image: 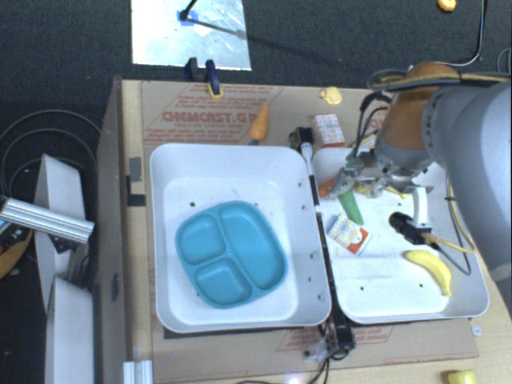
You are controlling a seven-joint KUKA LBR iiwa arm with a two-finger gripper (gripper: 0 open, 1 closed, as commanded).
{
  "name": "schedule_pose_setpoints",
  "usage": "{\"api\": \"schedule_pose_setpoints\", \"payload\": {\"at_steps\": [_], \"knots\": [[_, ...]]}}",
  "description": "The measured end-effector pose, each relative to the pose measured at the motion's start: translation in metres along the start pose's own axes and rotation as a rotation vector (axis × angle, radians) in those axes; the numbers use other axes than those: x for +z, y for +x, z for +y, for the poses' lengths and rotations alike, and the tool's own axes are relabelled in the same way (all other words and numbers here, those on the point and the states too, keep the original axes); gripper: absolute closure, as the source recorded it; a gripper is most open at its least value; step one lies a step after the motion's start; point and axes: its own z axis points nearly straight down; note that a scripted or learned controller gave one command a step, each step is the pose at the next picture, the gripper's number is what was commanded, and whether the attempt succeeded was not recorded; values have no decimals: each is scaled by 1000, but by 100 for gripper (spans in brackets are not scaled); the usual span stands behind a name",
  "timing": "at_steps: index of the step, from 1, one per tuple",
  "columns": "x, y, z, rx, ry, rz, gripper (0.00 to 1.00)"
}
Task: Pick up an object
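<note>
- Dark carpet surrounds the table (pixel 160 122), and two white bins sit side by side; the left bin (pixel 172 190) carries a blue divided plate (pixel 230 252).
- Over in the right bin (pixel 400 294), the gripper (pixel 358 180) hangs at the far left corner; open or shut, I cannot tell.
- Just below it lies a green stick (pixel 350 206), long axis running toward the near edge.
- Carton (pixel 348 234) and banana (pixel 430 269) wait further forward.

arm (pixel 472 126) cut off at right edge, end effector (pixel 362 181) fingers indistinct
</note>
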Motion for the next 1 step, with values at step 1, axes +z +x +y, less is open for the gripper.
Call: {"api": "schedule_pose_setpoints", "payload": {"at_steps": [1], "knots": [[0, 1, 11, -3, 18, -6, 0]]}}
